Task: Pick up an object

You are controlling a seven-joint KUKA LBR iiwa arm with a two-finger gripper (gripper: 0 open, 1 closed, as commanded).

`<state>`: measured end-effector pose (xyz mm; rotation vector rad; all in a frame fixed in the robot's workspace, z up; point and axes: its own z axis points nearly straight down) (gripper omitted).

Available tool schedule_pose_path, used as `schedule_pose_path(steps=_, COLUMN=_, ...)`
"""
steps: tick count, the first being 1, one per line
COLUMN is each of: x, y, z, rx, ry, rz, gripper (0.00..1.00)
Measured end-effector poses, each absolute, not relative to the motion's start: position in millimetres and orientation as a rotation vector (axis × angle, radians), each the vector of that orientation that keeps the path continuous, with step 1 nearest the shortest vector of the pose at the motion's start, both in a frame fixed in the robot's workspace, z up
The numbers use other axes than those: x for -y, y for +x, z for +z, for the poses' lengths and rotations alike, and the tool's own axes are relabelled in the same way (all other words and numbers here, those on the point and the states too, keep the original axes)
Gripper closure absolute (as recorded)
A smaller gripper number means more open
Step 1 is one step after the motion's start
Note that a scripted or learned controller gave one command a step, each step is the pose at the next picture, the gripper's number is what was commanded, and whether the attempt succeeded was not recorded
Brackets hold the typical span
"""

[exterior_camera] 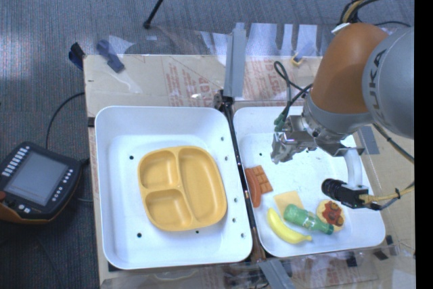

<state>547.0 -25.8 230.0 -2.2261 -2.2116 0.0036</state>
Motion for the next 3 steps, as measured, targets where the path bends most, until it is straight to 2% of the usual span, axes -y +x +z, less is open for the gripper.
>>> schedule_pose_path(steps=1, x=26, y=546.4, z=229, rx=2.211, ry=-2.225, rz=0.008, gripper=0.00)
schedule_pose_path(steps=2, x=100, y=536.4, z=149, rx=2.132, ry=-2.291, rz=0.021, gripper=0.00)
schedule_pose_path(steps=3, x=106, y=474.2, z=83, rx=2.183, ry=-2.243, rz=0.010, gripper=0.00)
